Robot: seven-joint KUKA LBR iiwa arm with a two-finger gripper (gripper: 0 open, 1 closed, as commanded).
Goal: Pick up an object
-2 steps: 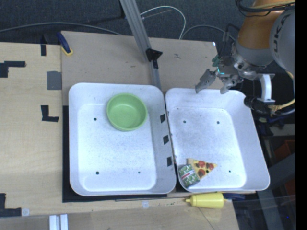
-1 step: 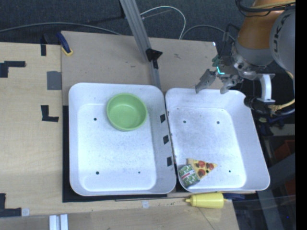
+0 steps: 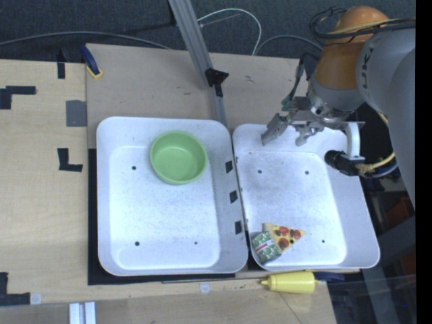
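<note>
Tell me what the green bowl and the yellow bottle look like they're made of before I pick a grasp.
Green bowl: probably plastic; uniform pale green with a smooth, matte look and a rounded rim. Yellow bottle, lying just outside the right bin's near edge: likely soft squeeze plastic, judging by its solid yellow, faintly shiny body and nozzle tip. Neither can be confirmed from looks alone.

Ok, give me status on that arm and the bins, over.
Gripper open, holding nothing, over right bin's far edge. Pizza slice and small can at near-left corner. Green bowl in left bin. Path clear.

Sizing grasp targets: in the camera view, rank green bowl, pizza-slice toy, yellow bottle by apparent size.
1. green bowl, clearly largest.
2-3. pizza-slice toy and yellow bottle look about alike; not ranking them. The bottle lies outside the right bin, nearer the camera.
</note>
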